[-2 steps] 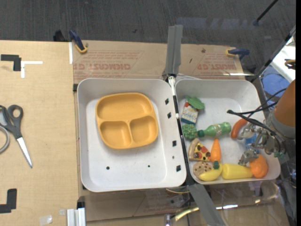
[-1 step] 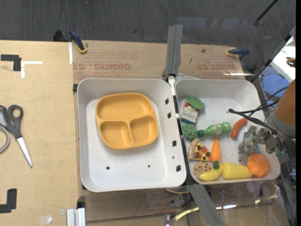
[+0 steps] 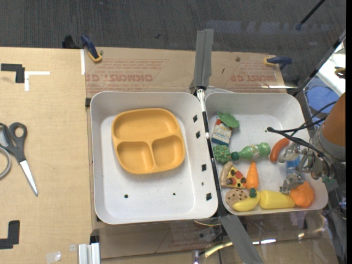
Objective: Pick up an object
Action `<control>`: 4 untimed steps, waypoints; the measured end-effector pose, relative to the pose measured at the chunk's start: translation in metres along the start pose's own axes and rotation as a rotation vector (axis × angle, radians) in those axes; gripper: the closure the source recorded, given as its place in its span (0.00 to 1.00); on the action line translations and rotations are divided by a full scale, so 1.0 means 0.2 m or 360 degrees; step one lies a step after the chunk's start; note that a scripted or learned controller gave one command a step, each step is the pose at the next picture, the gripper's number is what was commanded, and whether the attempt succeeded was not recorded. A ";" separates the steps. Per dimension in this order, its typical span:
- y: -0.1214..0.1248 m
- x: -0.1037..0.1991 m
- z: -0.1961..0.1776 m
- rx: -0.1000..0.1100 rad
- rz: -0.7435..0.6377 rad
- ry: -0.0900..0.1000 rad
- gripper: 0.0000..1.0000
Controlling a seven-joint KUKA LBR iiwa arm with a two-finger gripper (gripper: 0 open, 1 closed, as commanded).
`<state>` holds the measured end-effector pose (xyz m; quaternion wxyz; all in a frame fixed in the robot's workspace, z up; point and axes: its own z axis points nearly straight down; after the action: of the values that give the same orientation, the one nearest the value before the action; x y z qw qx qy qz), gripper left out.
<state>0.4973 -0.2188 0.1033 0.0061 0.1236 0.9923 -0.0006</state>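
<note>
Gripper (image 3: 291, 181) hangs over right bin (image 3: 258, 104) (beside orange toy (image 3: 303, 194)).

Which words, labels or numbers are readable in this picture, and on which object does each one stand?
Red print on the brown cardboard sheet behind the white bins: mirrored and blurred, not safely readable.
Label on the small toy carton in the right bin: too small to read.
No other text is legible.

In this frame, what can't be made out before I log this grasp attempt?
- End effector: finger state unreadable in the camera view, metal parts blur together.
- Orange object: partly covered by the end effector; contact unclear.
- Arm: cut off by the right edge.
- Carton: label too small to read.
- Scissors: one handle cut off by the left edge.
</note>
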 end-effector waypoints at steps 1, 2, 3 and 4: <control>0.50 0.06 0.06 -0.0001 0.0258 0.0015 0.00; 0.59 0.17 0.06 0.0004 0.0554 0.0018 0.00; 0.58 0.16 0.01 0.0006 0.0554 0.0009 1.00; 0.86 0.28 -0.83 0.0006 0.0688 0.0016 1.00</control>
<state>0.4841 -0.0380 0.2677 0.0010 0.3335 0.9427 -0.0005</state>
